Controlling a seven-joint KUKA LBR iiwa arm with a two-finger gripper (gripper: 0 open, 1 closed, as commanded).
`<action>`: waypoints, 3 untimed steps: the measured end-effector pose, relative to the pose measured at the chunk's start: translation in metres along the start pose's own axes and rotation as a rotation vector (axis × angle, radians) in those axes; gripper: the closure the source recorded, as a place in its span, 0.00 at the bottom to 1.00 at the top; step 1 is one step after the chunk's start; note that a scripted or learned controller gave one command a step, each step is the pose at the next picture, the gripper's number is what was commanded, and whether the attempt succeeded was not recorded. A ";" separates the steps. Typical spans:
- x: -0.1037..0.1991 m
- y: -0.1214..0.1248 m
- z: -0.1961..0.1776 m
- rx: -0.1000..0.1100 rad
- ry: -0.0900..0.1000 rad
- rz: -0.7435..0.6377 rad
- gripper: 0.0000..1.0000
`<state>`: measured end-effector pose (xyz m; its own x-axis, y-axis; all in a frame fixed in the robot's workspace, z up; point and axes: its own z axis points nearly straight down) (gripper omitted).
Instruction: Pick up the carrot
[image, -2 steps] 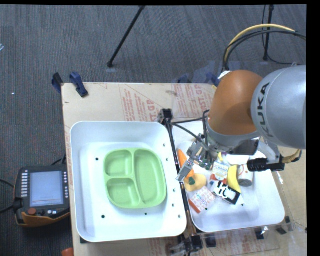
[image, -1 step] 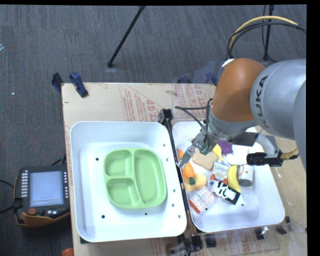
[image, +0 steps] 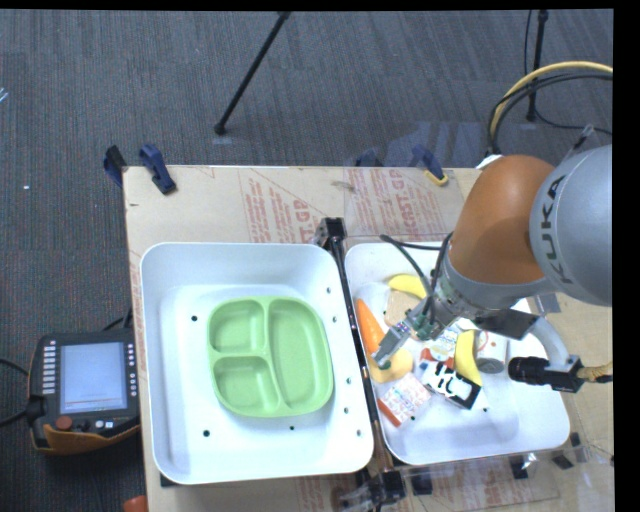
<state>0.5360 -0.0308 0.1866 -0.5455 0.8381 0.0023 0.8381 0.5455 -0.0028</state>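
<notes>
Hand (image: 388, 352) low in right bin (image: 520, 430), just beside carrot (image: 368, 325).

I see the carrot (image: 368, 325) in the right bin (image: 520, 440). It is orange, long and thin. It lies flat by the bin's left wall, a bit slanted. Its lower end is close to my pincer (image: 388, 352).

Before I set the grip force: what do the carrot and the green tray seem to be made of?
The carrot looks like smooth moulded plastic, probably a toy: even orange, no rough skin, though it's small here. The green tray looks like matte plastic: uniform pale green, with rounded moulded dividers between three compartments.
</notes>
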 end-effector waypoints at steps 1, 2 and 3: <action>-0.040 0.035 -0.010 -0.001 -0.002 0.190 0.00; -0.087 0.026 0.094 -0.001 -0.002 0.255 0.00; -0.067 -0.007 0.098 -0.003 -0.002 0.559 0.00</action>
<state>0.5665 -0.0905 0.0883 -0.0179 0.9998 -0.0004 0.9998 0.0179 -0.0004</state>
